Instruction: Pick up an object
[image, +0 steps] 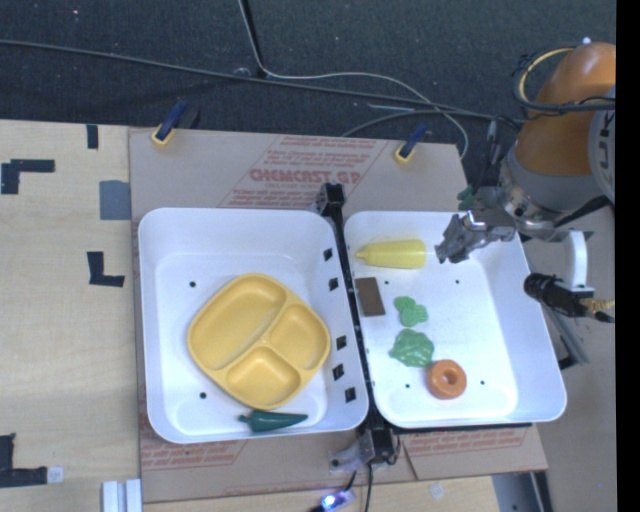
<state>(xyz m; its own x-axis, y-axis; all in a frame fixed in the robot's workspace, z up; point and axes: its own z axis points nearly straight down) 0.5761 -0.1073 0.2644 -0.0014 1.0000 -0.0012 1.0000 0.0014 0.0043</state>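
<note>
My hand (452, 243) hovers over the far end of the right bin (520, 330), its grip impossible to read; the yellow corn cob (392, 254) lies just to its left, long axis pointing at me

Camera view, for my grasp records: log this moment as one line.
hand over right bin, beside yellow corn | holding: nothing seen | left bin: yellow tray, green pepper

The pale wooden bench (60, 330) carries a flat brown cardboard sheet (290, 165) clipped at its far edge by two yellow-and-blue clamps (168, 124), and on the sheet sit two shallow white plastic bins (160, 330) side by side, touching.
</note>
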